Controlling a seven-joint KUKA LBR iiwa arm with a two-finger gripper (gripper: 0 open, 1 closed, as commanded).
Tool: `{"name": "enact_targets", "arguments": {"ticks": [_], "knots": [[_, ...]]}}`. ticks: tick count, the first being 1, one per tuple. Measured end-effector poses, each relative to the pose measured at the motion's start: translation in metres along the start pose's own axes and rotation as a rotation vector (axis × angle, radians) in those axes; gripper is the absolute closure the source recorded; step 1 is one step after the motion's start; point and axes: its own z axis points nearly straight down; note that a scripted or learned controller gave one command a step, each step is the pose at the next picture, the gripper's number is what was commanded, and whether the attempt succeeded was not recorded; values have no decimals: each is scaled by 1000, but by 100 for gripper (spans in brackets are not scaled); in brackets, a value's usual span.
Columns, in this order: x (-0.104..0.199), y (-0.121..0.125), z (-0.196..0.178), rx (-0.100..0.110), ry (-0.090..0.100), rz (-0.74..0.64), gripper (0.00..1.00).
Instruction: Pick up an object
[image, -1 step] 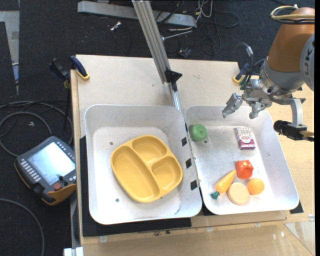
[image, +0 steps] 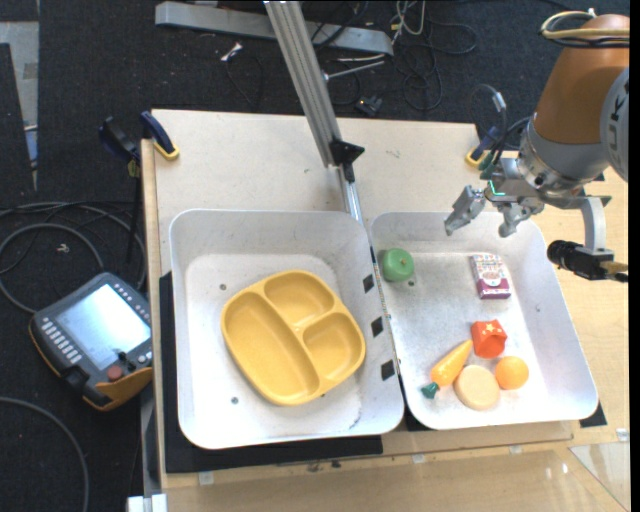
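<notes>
Gripper (image: 487, 213): two grey fingers spread wide, nothing between them, hanging over the far edge of the right bin (image: 560, 300) near its far right corner; touches none of the objects. Arm (image: 580, 90) enters from the right, orange band above the wrist. Contents of the right bin, near to far: cream round object (image: 477, 387) close to the near edge, touching an orange ball (image: 511, 372) on its right and the thick end of an orange carrot (image: 451, 362) on its left, the carrot's green tip pointing toward the near left corner; red pepper-like piece (image: 488, 338) just beyond these, touching or nearly touching the carrot; small pink and white box (image: 490, 276) lying flat farther back, toward the right side, the item nearest the gripper and just on the near side of it; green round object (image: 397, 264) by the left edge, well to the left of the gripper. Left bin (image: 190, 300): one yellow divided plate (image: 292, 335) with three compartments, lying in the middle. Bench (image: 250, 160) beyond the bins: a metal pole (image: 310, 80) rising at a slant from the far edge between the two bins.
</notes>
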Motion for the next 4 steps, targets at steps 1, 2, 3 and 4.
{"name": "enact_targets", "arguments": {"ticks": [1, 2, 3, 4], "knots": [[1, -3, 43, 4, 0, 3, 0], [3, 6, 101, 5, 1, 1, 0], [-2, 6, 151, -2, -8, 6, 0], [0, 7, 139, -5, -5, 6, 100]]}}
